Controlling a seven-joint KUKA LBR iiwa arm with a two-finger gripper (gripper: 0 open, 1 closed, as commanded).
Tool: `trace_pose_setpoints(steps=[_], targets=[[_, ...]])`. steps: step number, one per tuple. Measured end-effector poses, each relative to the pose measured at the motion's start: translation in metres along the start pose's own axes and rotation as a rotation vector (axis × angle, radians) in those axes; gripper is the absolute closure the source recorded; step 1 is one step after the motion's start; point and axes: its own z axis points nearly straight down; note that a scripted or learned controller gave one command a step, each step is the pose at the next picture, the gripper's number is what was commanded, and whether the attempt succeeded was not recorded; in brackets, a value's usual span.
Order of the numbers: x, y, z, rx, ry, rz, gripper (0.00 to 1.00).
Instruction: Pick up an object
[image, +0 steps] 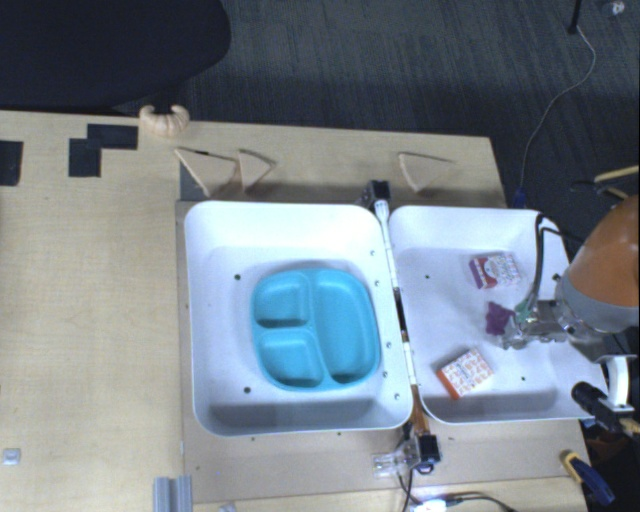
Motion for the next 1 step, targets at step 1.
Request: trace_pose_setpoints(steps=[1], targets=[[0.0,-0.0001,0.0001,0.0,0.0,0.0,0.0]])
